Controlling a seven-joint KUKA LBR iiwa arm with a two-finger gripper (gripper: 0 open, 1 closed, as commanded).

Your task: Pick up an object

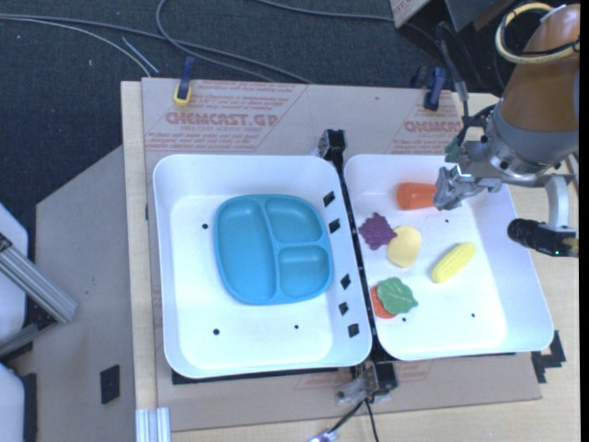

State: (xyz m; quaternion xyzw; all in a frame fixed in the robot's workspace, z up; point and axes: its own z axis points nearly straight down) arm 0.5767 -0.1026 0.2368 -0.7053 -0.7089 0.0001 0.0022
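Note:
In the right bin [497, 325] lie several toy foods: an orange piece [414, 195], a purple bunch [375, 230], a pale yellow round fruit [404, 246], a yellow corn cob [453, 261] and a green leafy piece [396, 296] on top of something red-orange. My gripper [451, 191] hangs low at the back of this bin, right against the orange piece's right end. The grey wrist and orange band rise above it at the right.
The left bin [184, 330] holds a blue divided plate [273, 247]. A black divider with clips [340, 247] runs between the bins. A black part of the arm [543, 236] juts over the right bin's right edge. Cables lie behind the bench.

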